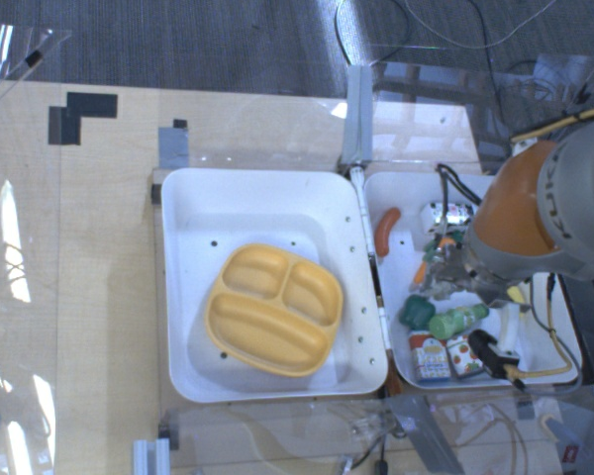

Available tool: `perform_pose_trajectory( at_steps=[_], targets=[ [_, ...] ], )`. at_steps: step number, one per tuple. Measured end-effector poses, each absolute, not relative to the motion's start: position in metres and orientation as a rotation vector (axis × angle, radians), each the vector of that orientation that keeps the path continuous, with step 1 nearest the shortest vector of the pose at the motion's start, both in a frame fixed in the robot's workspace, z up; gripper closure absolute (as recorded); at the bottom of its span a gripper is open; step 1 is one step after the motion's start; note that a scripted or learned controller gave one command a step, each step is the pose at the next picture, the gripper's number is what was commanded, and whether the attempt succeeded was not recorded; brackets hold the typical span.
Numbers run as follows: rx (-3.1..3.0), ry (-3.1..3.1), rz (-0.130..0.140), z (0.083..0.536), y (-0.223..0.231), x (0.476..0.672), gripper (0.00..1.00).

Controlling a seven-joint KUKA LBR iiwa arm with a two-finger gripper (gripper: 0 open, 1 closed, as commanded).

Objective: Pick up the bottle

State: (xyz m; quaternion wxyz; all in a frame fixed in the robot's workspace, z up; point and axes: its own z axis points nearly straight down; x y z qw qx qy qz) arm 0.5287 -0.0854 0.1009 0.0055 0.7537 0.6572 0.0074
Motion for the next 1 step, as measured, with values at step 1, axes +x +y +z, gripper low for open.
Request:
perform_pose_trajectory(
  at_steps=[1],
  targets=[
    [1.956, 2.45, 0.007, 0.2673, -0.0706, 0.5182, 1.0]
  ],
)
